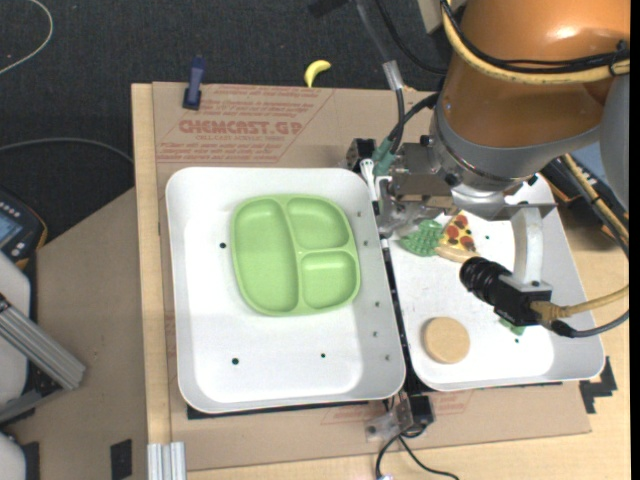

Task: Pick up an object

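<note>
Bench board (250, 123) reads "CHEMCAST GP"; smaller print illegible.

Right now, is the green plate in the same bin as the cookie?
No, the green plate lies in the left bin; the cookie lies in the right bin.

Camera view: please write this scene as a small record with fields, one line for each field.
left bin: holds a green divided plate
right bin: holds a pizza slice toy, a green leafy piece, a round tan disc
arm: over the right bin's far left part
gripper: low, near the green leafy piece
held object: none seen
</note>
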Motion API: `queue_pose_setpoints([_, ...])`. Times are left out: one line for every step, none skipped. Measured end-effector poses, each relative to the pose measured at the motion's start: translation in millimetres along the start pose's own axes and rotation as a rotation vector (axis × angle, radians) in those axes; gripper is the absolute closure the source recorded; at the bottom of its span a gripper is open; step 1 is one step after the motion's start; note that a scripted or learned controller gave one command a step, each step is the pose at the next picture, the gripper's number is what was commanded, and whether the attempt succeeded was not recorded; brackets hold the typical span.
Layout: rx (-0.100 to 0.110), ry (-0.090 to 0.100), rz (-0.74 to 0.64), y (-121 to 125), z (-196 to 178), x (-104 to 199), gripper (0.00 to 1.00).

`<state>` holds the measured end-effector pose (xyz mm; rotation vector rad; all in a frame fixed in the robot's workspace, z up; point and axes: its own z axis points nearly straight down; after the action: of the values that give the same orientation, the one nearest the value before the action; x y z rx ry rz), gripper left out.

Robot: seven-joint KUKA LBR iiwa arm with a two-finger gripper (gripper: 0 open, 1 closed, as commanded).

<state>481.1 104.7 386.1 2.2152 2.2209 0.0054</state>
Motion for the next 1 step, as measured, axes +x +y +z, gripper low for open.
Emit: queue_pose_setpoints([0.01, 0.0, 0.001, -2.2, 21.8, 13.3, 1.0])
